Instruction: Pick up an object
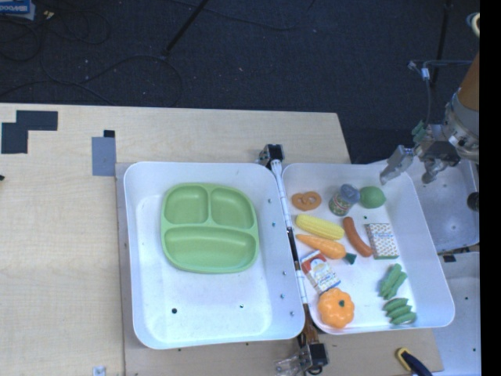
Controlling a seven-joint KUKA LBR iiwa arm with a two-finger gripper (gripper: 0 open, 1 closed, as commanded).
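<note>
From the camera view, the end effector (419,160) hangs at the right bin's (438,284) far right rim, fingers spread, holding nothing. Nearest it, in the bin's far part, lies a green ball (373,197) beside a small can (342,200). The ball looks light, smooth and round, likely to roll, so pinch across its middle.

In the right bin (423,233) lay a pretzel (306,200), a small can (342,200) beside a green ball (373,197), a corn cob (319,226) above a carrot (322,246), a sausage (358,237), an orange pumpkin (336,308) and green pods (394,280).
</note>
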